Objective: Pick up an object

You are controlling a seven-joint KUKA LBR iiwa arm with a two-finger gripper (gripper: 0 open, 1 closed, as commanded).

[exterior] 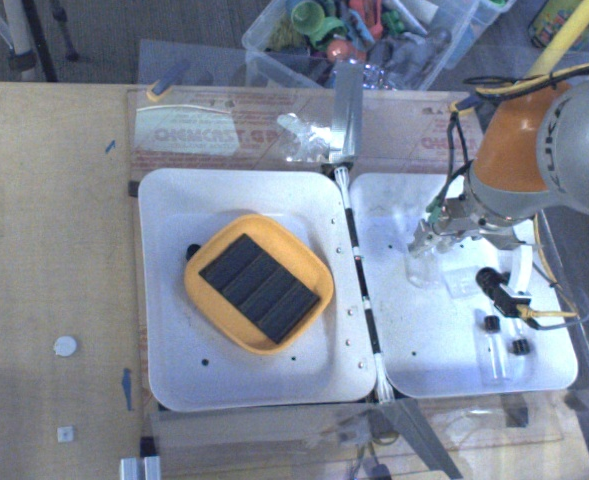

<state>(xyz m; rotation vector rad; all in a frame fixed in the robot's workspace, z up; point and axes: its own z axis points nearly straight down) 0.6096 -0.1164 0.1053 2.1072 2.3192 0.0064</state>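
Two shallow white bins are carried side by side on the tabletop (54, 218), and an orange pad with black ribbed inserts (259, 283) lies flat in the middle of the left bin (164, 368). It is judged light and fairly stiff, best taken at its raised orange rim. The gripper (426, 243) is seen above the right bin (544, 368), and its state cannot be told.

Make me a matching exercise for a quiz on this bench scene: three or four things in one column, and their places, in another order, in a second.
Things:
1. yellow pad with dark panels
2. gripper
3. clear box of toys
4. small white disc

Places:
A. on the bare bench, left of both bins
B. in the left bin
C. on the floor beyond the bench
D. over the right bin

Pairs: 1-B, 2-D, 3-C, 4-A
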